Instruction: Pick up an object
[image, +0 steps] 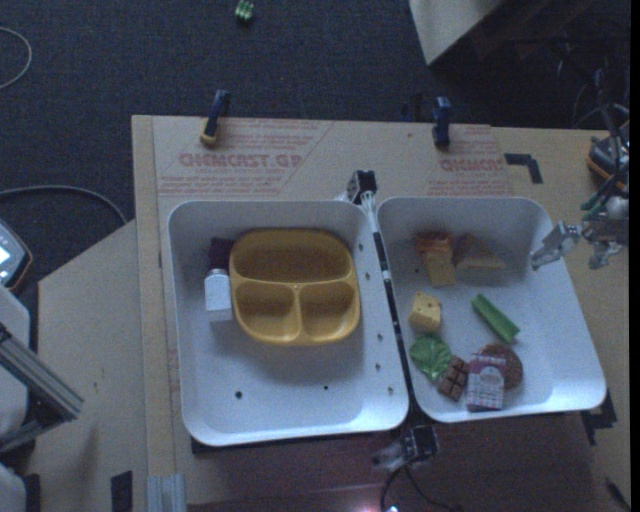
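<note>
We see the gripper (572, 243) at the far right, over the outer edge of the right bin (570, 340). It looks small and pale, and we cannot tell how it is set. Nothing shows in it.

The toys lie to the left of the gripper and lower in the view, inside the right bin. Nearest to it is a tan wedge (481, 262), with an orange block (436, 258) just past that. Lower down we see a green stick (495, 317), then a yellow cheese cube (425, 312), a green leaf (431, 354), a chocolate piece (454, 379) and a pink carton (486, 386) resting on a brown round cookie (507, 362).

Far from the gripper, the left bin (200, 400) has a yellow tray (294, 285) with a small white bottle (218, 293) touching its left side.
</note>
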